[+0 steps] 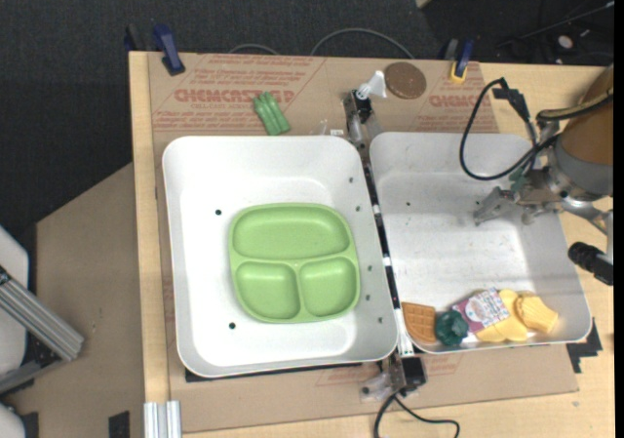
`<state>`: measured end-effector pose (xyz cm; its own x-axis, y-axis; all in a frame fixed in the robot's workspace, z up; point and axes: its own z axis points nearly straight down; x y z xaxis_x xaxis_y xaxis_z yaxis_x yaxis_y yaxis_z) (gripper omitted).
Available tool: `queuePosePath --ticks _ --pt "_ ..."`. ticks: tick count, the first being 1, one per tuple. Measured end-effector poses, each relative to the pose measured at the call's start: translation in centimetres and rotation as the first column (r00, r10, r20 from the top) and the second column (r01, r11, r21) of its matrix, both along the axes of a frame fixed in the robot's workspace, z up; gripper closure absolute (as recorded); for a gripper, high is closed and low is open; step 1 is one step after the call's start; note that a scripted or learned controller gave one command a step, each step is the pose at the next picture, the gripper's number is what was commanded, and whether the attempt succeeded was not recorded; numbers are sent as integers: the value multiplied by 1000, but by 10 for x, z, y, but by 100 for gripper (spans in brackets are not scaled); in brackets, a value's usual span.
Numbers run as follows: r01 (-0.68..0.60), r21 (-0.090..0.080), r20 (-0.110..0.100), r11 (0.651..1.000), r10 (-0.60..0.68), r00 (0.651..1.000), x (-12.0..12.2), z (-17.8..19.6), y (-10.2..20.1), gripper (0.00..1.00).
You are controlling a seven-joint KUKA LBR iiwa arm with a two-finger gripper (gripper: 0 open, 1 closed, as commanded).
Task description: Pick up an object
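White plastic is all that lies under my gripper (497, 208): the bare floor of the right bin (439, 173), far half. Nothing is between my fingers, so the pick is not yet made, and I judge the whole task is left to do. Whether those fingers stand apart or together I cannot tell. The toys (487, 317) I could take sit heaped in the near corner of the right bin, well apart from me. A green tray (292, 260) rests in the left bin (195, 192). My arm (585, 148) reaches in from the right, wrist low over the bin.
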<state>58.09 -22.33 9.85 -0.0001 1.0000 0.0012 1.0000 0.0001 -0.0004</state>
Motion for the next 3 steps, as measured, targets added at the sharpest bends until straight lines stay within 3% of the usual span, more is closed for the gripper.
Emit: queuePosePath --ticks 1,2,3 --pt "-4 11 -9 1000 4 1000 79 -14 5 0" --pt "-1 14 -19 1000 1 1000 84 -15 5 0" --pt "-1 -3 5 1000 1 1000 87 20 0 0"
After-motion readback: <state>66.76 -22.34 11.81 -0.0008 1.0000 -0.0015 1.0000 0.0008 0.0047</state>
